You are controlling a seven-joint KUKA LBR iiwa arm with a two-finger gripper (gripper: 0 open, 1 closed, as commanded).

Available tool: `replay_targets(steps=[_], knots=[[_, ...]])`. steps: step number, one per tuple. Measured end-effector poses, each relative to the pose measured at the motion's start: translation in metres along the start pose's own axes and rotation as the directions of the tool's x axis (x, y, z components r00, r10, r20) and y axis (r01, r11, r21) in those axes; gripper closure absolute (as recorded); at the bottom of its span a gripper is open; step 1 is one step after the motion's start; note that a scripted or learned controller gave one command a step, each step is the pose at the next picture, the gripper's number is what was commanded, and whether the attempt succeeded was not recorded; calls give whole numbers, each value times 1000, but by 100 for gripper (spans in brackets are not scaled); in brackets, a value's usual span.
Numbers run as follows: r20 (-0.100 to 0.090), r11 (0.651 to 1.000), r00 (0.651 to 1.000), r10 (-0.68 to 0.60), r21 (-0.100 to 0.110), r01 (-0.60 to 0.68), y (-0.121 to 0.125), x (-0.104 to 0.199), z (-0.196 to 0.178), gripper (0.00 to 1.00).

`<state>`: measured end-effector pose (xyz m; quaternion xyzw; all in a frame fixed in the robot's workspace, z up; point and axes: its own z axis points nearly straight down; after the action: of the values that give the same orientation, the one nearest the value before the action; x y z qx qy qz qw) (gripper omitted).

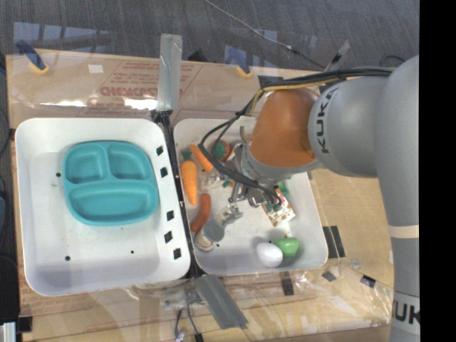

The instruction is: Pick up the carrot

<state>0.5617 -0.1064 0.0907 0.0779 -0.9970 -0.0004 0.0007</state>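
A: Carrot (189, 181) lies in the right bin (311, 256), pressed against its left wall, long axis running up and down the view. What worries you?

B: Crowding. 1 more orange piece (201, 157) sits just above it at a slant, and a reddish sausage-like piece (202, 213) lies just below it. A closing grip could catch a neighbour instead, or shove the carrot harder into the wall.

A: And the wall itself?

B: It leaves little room for a finger on that side, so I judge a slip or a glancing pinch is likely.

A: Where is the gripper (235, 209)?

B: Under the orange wrist, over the middle of the same bin, near the carrot and to its right. Nothing sits between its tips that I can see; whether it is spread or closed, I cannot tell.

A: Anything else close by?

B: A white egg (269, 254) and a green piece (288, 246) lie toward the bin's lower right, well apart from the carrot. The teal tray (110, 182) sits in the left bin (35, 262).
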Motion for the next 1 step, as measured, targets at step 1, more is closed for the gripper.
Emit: replay_targets(steps=[1], knots=[[-5,1000,1000,-11,-2,11,3,0,-6,100]])
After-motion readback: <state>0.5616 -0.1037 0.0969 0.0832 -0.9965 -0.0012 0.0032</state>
